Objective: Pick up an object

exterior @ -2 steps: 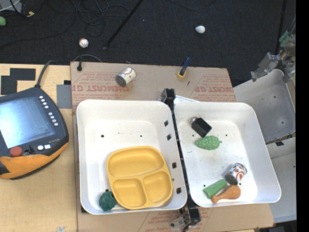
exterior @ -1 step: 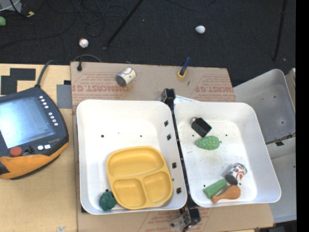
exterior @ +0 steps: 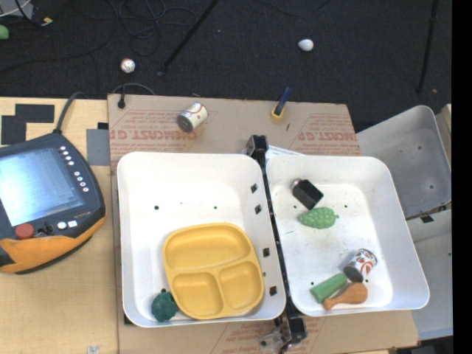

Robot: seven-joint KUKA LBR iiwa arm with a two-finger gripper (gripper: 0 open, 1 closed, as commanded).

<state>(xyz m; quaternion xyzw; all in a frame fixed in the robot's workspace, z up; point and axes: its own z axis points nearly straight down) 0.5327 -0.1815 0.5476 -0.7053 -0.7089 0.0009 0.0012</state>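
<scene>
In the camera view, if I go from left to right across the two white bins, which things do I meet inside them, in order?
Dark green lump → yellow divided plate → black block → green bumpy toy → small can.

What belongs to me here is my control pendant [exterior: 44, 198], at the bench's left edge. It has a dark grey rounded shell with an orange underside along its near rim. Its pale, lit screen [exterior: 33, 183] has a curved row of small white buttons [exterior: 74, 169] down the right side and a red button [exterior: 24, 231] below. A dark cable [exterior: 68, 109] leaves its far corner. At the bench's right edge lies a grey metal plate [exterior: 409, 153] with small holes; I cannot tell whether it is mine.
</scene>
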